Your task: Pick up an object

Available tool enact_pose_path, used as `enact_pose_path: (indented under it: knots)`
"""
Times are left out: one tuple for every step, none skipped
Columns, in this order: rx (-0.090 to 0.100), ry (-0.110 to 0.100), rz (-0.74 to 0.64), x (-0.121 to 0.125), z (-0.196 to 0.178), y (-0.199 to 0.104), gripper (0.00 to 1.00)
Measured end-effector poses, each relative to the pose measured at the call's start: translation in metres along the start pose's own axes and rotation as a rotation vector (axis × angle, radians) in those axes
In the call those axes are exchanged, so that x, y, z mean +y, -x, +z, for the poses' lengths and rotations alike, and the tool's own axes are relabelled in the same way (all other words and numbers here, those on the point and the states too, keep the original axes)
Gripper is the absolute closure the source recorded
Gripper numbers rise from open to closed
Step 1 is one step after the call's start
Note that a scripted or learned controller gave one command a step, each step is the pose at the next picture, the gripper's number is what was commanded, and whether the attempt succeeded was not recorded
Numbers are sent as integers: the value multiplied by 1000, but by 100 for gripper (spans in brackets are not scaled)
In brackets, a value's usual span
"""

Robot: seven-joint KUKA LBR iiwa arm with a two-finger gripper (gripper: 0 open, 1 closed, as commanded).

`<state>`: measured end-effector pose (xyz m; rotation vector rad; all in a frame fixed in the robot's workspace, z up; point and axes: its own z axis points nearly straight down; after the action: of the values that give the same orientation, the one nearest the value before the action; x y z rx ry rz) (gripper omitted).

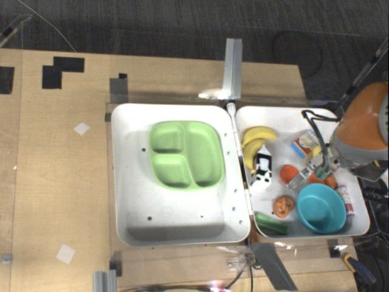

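My gripper [309,175] hangs low in the right bin [358,227], under the orange-banded wrist [364,123]. It is right among small red-orange toys: one [288,173] just to its left, another [324,179] just to its right. A blue bowl [321,207] sits directly in front of it. Further left lie a yellow banana [255,140] and a black-and-white toy [262,168]. A round orange toy [282,206] and a green vegetable [271,224] lie at the bin's front. A small printed packet [302,145] lies behind the gripper.
The left bin [130,224] holds a green divided plate [185,154]. A raised rim [238,163] separates the two bins. A metal post [233,69] stands behind them. A black cable [316,117] loops off the wrist over the right bin's back.
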<state>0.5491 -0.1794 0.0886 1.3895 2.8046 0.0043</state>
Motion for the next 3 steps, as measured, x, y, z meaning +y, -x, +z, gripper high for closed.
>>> enact_pose_path:
  knots:
    - [0, 1, 166, 25, 0, -5, 0]
    - [-2, 2, 292, 11, -1, -37, 0]
    - [-4, 4, 416, 16, -2, -77, 0]
